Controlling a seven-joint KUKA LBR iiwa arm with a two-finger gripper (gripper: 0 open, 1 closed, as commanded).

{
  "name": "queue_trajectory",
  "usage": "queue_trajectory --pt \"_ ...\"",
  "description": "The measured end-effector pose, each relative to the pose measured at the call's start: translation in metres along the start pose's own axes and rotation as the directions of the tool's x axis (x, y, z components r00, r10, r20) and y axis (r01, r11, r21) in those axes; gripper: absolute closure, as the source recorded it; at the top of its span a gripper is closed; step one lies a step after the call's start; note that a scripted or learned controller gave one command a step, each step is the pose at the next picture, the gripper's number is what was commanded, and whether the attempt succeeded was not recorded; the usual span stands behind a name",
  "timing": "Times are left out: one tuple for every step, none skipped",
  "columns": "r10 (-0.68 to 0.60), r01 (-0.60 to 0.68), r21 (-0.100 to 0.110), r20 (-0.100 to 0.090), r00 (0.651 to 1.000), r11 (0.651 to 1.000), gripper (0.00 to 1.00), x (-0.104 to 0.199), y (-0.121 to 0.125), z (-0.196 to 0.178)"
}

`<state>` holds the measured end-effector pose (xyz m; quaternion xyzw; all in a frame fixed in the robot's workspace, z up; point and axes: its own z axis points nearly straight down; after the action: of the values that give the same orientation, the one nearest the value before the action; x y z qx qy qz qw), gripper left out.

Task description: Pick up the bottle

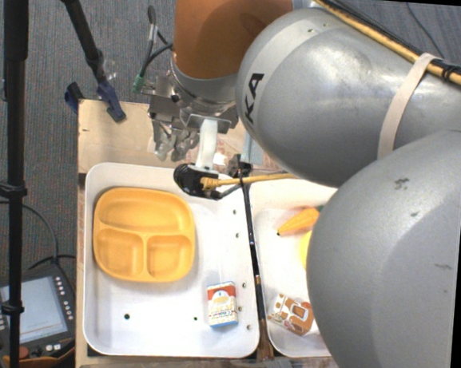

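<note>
One fixed camera looks down from above at a slant onto the tabletop (91, 131) and its two white bins. The left bin (102, 320) lies fully in frame; the right bin (281, 340) is largely covered by the arm (343, 93), which enters from the right and passes very close under the lens, bulking large. Carpeted floor (56, 68) shows along the left side.

This looks like a robotics lab. A big grey industrial arm (359, 94) reaches over a bench with two white bins (106, 321). A black tripod stand (12, 160) and a control pendant with a screen (27, 306) stand on grey carpet (56, 68).
</note>
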<state>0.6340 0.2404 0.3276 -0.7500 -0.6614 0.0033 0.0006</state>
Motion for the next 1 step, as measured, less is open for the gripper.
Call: queue_trajectory --pt "-0.262 0.262 0.002 0.0 0.965 0.965 1.0 -0.0034 0.001 0.1178"
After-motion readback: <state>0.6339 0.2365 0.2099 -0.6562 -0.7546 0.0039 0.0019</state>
